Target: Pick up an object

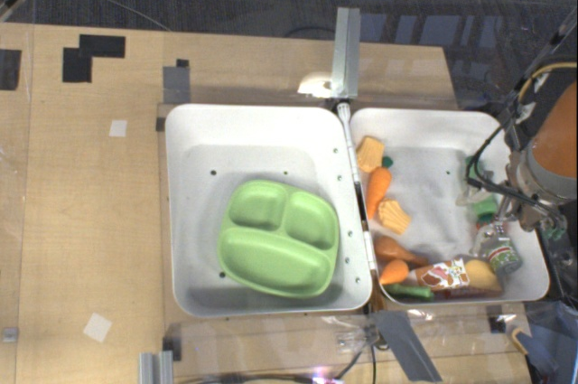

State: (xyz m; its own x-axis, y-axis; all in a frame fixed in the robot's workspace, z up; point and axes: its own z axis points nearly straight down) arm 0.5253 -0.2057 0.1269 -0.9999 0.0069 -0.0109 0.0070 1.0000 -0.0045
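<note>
The right bin point(433, 143) holds several toy foods along its left and front sides. An orange carrot point(378, 189) lies beside a yellow waffle-like piece point(394, 216), with another yellow piece point(369, 153) above them. At the front lie an orange piece point(395, 271), a green pod point(411, 291), a red-labelled packet point(447, 276) and a yellowish potato shape point(483, 276). My gripper point(495, 227) hangs low over the bin's right side, next to a small green item point(487, 210) and just above a green can point(505, 258).
The left bin point(194, 147) holds a green divided plate point(279, 237). A metal post point(345, 52) stands behind the seam between the bins. The arm's body with its orange band point(555, 143) and cables crowd the right bin's right edge.
</note>
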